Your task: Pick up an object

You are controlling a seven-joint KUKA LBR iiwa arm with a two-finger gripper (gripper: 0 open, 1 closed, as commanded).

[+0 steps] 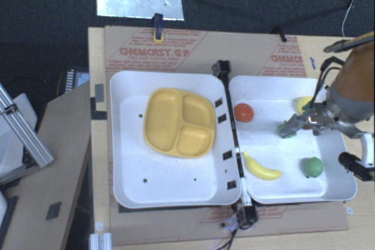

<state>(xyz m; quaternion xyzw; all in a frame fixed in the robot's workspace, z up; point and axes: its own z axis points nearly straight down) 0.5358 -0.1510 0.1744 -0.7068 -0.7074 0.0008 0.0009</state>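
The right bin holds a red tomato-like ball near its left wall, a yellow banana at the front left, a green round fruit at the front right and a yellow fruit at the back, partly behind the arm. My gripper hangs over the middle of this bin, pointing left, between the red ball and the green fruit. Nothing shows between its fingers. Whether they are open is unclear.
The left bin bears a yellow divided plate. A black divider strip runs between the bins. The arm's grey body and orange band cover the right bin's far right side. Cardboard lies under both bins.
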